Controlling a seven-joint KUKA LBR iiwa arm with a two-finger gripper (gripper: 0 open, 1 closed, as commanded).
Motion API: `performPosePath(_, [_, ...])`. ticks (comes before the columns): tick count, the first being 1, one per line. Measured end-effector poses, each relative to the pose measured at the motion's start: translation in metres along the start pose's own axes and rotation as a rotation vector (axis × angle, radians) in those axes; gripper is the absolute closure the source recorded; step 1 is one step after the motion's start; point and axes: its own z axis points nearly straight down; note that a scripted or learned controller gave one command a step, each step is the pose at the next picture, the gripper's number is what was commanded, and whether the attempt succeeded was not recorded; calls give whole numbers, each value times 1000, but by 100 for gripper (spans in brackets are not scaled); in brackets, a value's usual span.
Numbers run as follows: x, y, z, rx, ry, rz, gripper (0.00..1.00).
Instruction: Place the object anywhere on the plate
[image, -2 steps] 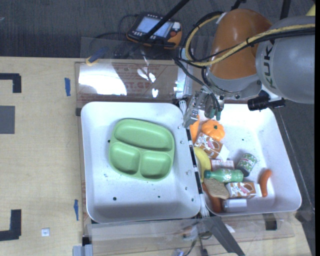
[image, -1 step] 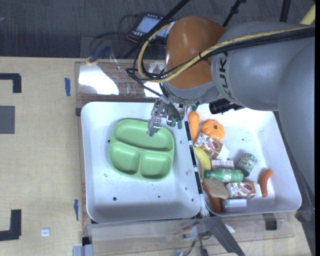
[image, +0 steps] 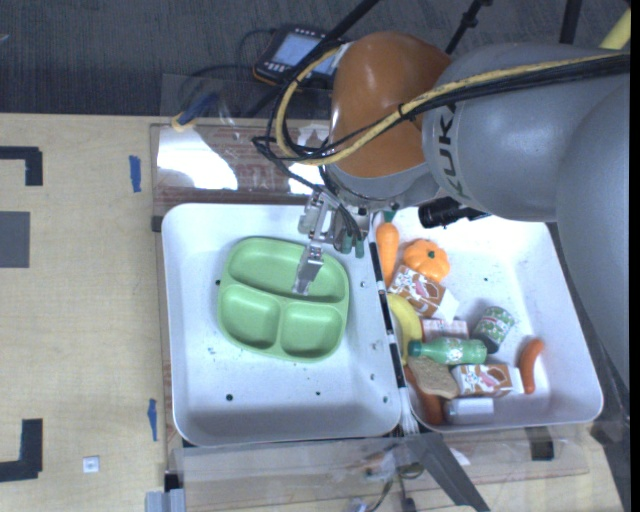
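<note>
Over the green, three-compartment plastic plate (image: 284, 300) in the left white bin (image: 200, 400), the grey arm's jaws (image: 310, 268) hang; whether parted or clenched, or gripping anything, cannot be told. Toy foods, including an orange plastic carrot (image: 386, 246), crowd the right bin, so a missed pick risks an empty-handed drop

End effector (image: 310, 268) over green plate (image: 283, 298) (left bin (image: 200, 400)), toy food right

the grey arm (image: 540, 120) reached in from the right, its orange band (image: 385, 95) above the wrist, and the gripper (image: 309, 272) pointed down over the left side
</note>
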Motion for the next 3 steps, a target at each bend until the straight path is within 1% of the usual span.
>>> performPosePath(1, [-2, 2, -9, -3, -3, 2, 100])
performPosePath(2, [-2, 2, -9, -3, -3, 2, 0])
performPosePath(3, [-3, 3, -17, -7, -7, 4, 100])
